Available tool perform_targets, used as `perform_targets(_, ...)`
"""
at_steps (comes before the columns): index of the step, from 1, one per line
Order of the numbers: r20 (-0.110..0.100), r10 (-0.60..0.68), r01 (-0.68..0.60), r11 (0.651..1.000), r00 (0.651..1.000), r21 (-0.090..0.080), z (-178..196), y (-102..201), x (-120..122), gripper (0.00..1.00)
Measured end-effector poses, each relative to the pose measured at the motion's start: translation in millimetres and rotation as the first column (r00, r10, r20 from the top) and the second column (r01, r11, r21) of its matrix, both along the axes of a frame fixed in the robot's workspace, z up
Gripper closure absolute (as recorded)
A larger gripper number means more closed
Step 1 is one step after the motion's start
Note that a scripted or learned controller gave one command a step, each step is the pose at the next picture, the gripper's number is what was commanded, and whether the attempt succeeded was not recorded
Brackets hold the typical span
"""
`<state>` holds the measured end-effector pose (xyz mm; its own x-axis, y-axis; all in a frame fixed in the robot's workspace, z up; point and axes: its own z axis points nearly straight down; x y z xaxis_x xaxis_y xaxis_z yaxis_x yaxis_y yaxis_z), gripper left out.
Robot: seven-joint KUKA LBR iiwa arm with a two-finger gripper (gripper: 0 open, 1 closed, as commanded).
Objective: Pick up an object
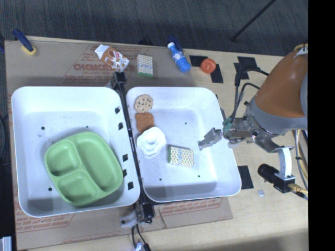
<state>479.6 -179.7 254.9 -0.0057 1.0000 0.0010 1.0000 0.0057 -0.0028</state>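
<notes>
Hovering over right bin [209, 95], fingers [209, 139] apart, nothing held; packet [181, 156] lies flat, so they could skid off.

A single camera sits fixed above the bench [47, 51] and looks down on it at a slant, far enough back to take in both white bins whole. The left bin [26, 103] lies at the left and centre of the picture, and the right bin [204, 101] sits just right of centre. The far edge of the bench runs along the upper part, with dark floor [131, 9] beyond it at the top. The arm [280, 95] comes in from the right side of the picture.
</notes>
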Motion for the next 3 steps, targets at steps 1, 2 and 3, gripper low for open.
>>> perform_targets(1, -0.001, 0.002, -0.002, 1.000, 1.000, 0.000, -164, 50, -4, 0.00)
perform_targets(2, -0.001, 0.003, -0.003, 1.000, 1.000, 0.000, -163, 87, 22, 0.00)
perform_targets(3, 0.002, -0.001, 0.001, 1.000, 1.000, 0.000, -141, 78, 108, 0.00)
